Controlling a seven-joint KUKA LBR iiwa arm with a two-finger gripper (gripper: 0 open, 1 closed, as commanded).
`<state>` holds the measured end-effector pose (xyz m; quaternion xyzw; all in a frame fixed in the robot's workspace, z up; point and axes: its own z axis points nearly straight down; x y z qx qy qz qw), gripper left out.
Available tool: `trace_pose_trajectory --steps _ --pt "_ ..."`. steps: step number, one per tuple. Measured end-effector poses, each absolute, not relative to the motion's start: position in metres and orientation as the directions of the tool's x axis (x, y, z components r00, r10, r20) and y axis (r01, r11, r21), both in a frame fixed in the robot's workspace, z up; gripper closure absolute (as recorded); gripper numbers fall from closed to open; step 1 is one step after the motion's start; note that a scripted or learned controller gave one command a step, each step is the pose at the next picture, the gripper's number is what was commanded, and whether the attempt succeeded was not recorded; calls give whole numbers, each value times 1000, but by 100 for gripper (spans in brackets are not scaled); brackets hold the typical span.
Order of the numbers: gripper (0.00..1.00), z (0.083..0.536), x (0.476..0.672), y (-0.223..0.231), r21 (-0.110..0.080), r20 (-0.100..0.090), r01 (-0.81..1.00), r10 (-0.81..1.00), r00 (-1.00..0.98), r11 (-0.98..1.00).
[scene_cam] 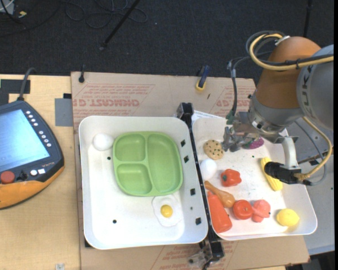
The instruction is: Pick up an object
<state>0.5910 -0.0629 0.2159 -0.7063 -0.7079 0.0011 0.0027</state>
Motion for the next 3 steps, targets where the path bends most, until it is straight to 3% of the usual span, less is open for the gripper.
trace_pose_trajectory --steps 1,2,3 --pt "100 210 581 -8 -6 3 1000 1000 -4 4" --pt "100 214 558 37 -6 2 1000 1000 -3 3" --pt "100 237 552 82 -2 1 1000 1000 -3 3"
